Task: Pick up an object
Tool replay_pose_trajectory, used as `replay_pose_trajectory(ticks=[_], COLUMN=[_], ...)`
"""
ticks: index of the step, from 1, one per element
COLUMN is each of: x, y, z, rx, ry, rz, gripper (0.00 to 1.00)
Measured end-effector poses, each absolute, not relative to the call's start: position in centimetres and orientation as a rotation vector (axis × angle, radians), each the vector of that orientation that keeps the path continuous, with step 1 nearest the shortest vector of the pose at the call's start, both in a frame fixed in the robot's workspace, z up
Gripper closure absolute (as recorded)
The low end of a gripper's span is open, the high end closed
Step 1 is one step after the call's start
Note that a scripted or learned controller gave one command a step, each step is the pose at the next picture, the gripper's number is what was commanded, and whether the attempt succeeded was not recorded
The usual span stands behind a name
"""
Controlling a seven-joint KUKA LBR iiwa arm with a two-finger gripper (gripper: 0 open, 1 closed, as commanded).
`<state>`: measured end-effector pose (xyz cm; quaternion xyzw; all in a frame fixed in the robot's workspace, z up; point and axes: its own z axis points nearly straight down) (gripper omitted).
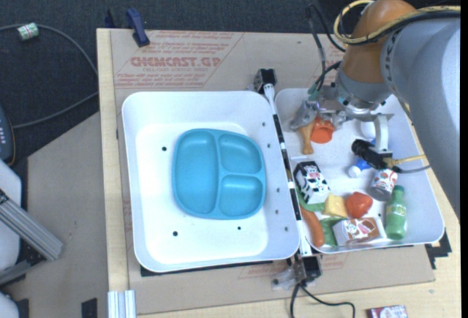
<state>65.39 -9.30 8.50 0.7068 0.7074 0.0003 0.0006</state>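
The right bin (428,232) holds several small toys. My gripper (316,119) hangs low over that bin's far left corner, with the arm coming in from the right. An orange cup-like toy (322,132) sits directly under it, touching or nearly touching, and I cannot see whether it is gripped. A thin tan piece (306,139) lies just left of the orange toy. Nearer the front are a black-and-white cow toy (311,181), a yellow wedge (335,205), a red tomato (358,203), a green bottle (395,214) and a carrot (313,227).
The left bin (139,134) carries a blue divided plate (218,172). A small can (382,183) and a white-and-red box (360,231) lie in the right bin. The wall between the bins (281,156) runs close to the gripper's left.
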Motion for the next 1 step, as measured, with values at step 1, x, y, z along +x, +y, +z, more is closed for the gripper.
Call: replay_pose_trajectory(ticks=[1], x=[65.44], y=[-9.28], z=[9.52], rx=[2.217], ry=[2.221], rz=[0.002], gripper=[1.0])
